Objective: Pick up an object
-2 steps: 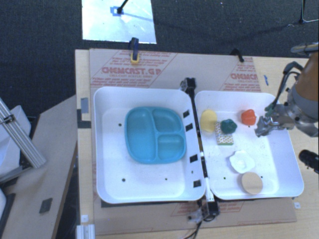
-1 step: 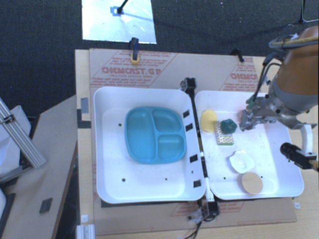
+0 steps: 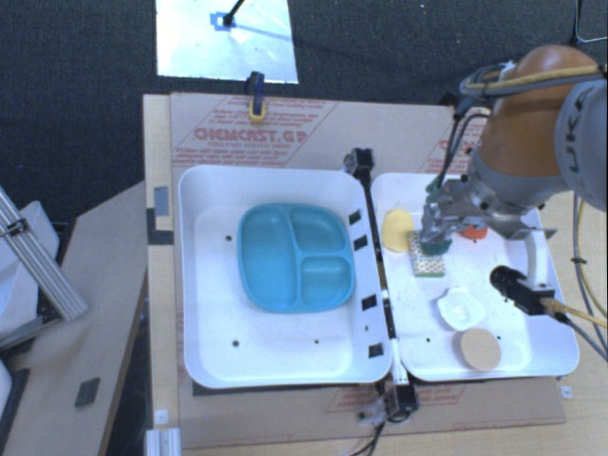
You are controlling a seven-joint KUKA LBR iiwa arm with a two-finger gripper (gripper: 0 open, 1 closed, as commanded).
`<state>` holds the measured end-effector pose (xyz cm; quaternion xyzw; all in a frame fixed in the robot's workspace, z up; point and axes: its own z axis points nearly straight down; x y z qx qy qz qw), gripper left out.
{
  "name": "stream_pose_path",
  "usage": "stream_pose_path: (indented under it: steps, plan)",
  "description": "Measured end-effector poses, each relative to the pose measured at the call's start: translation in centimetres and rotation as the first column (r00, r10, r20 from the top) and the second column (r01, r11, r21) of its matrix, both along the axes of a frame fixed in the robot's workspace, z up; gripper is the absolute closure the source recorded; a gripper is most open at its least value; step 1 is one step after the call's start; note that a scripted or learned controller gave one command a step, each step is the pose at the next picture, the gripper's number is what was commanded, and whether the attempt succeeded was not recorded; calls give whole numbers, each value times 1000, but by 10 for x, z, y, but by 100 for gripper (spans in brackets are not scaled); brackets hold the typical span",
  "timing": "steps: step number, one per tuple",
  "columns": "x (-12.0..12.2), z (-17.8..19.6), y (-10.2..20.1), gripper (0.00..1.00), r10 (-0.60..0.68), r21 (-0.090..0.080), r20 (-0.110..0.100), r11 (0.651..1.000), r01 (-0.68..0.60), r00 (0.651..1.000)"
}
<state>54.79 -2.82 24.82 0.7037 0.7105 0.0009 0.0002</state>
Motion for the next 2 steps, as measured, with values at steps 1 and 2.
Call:
stream_pose_path:
  steps: [1, 2]
  plan:
    - [17, 6, 54, 100, 1, 1, 2, 1000, -1, 1000]
    - [31, -11, 104, 100, 0, 1, -1, 1000, 0, 1000]
